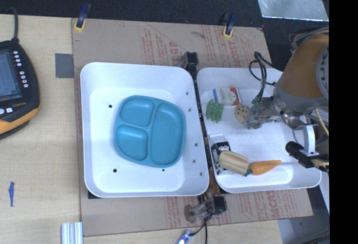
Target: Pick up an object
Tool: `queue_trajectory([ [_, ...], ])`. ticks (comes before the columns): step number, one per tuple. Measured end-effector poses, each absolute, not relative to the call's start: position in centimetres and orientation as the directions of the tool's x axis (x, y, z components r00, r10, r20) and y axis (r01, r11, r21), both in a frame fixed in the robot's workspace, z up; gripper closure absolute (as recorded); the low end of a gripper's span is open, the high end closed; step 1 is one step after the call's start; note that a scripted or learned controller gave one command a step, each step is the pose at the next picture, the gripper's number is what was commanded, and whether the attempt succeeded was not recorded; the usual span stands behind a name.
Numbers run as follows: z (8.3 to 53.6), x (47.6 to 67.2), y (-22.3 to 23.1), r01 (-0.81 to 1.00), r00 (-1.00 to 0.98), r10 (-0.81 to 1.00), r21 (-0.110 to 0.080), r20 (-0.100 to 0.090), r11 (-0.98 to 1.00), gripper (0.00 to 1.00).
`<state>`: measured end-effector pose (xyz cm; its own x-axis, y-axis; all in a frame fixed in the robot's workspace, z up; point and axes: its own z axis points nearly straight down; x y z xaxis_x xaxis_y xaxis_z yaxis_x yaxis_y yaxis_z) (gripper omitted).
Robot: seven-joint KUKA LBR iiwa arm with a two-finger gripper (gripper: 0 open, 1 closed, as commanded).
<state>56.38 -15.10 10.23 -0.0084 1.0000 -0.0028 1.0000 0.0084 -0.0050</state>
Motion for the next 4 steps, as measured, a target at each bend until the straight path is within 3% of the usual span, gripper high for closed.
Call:
queue_trajectory([
  [1, 10.2, 56.4, -15.1, 1.0, -0.008, 1.0, -0.005, -0.003, 0.008, 0.0],
  [2, 9.2, 61.6, -14.1, 1.0, -0.006, 1.0, -0.003, -0.002, 0.006, 0.0],
  [3, 9.2, 65.6, -11.8, 1.0, -0.004, 1.0, -0.003, 0.0, 0.004, 0.0],
  [4, 9.2, 60.2, -11.4, 1.0, -0.005, 1.0, -0.004, -0.001, 0.005, 0.0],
])
